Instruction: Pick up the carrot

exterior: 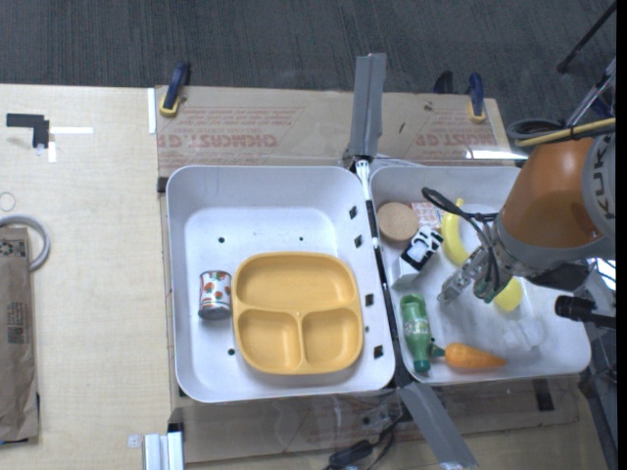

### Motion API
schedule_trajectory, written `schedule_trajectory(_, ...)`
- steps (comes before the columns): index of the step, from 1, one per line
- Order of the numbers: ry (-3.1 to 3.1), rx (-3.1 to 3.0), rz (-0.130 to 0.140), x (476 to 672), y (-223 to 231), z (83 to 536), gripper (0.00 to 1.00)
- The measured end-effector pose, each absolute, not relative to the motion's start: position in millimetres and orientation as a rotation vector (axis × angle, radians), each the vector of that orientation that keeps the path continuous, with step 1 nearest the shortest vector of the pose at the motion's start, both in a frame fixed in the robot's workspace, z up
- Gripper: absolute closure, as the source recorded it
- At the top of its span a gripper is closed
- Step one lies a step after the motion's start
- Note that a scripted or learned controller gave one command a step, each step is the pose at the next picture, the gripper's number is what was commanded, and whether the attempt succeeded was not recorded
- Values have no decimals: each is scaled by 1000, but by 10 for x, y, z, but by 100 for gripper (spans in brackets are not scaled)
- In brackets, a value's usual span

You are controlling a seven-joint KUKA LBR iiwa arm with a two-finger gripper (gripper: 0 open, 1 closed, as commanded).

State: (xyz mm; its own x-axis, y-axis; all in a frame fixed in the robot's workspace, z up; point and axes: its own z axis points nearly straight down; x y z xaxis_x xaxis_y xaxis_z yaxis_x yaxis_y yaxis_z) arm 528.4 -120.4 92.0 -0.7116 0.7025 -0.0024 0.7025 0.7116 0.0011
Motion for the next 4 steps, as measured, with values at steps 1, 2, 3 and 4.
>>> schedule_trajectory(1,2918,1159,0,5325,-1017,919,100)
schedule_trajectory(2,2836,1344,-1,5615,-1367,921,100)
schedule_trajectory(3,2836,1344,-1,5615,-1366,921,0)
schedule_trajectory(4,2969,1020,1,4783,-1344,921,0)
